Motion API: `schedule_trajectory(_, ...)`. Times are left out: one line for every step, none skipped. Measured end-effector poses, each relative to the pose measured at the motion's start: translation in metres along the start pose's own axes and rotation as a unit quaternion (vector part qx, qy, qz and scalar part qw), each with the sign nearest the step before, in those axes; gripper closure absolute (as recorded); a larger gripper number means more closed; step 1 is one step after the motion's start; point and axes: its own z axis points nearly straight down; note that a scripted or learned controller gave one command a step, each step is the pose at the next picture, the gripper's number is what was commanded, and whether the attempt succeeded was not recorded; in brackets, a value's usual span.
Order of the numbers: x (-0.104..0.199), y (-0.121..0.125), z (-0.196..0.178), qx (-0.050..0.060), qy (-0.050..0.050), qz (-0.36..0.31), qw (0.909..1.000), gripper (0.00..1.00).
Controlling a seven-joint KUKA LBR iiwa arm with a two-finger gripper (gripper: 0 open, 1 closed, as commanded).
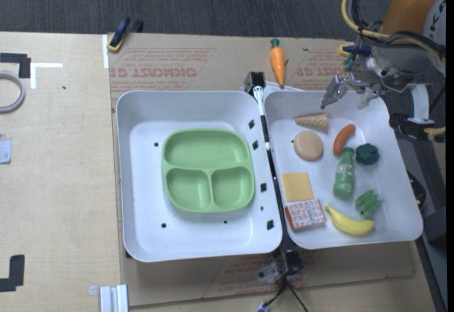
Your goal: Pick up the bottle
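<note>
1. Green and see-through, the bottle (345,172) lies in the right bin (397,229), near its middle, with the cap pointing toward the far side. Nothing touches it from above.

2. Close around the bottle we see a red sausage (343,136) just beyond its cap, a dark broccoli piece (367,154) on its right, a lighter green leafy piece (367,202) near its base, and a banana (350,221) in front of it.

3. More to the left in the same bin are a round bun (308,145), a waffle cone (313,120), a yellow cheese slice (297,186) and a small red printed box (305,215).

4. The gripper (342,88) hangs over the far edge of the right bin, well apart from the bottle. Its fingers appear a little spread and nothing is between them.

5. We judge that the task is at the approach step; the grasp is not yet made.

6. The next move, in our opinion, must bring the gripper toward the near side and down, with the fingers turned across the narrow body of the bottle. The sausage and the broccoli stand very near, so the fingers need to go in carefully.

7. The left bin (135,183) holds a green divided tray (208,171), which has three compartments.

8. A toy carrot (277,61) lies outside, on the cardboard behind the bins.
</note>
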Motion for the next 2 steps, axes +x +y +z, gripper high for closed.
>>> schedule_trajectory(-0.025,-0.061,0.114,0.0,0.0,0.196,0.9806,0.0)
schedule_trajectory(0.015,-0.126,0.114,0.001,0.0,0.186,0.9826,0.0)
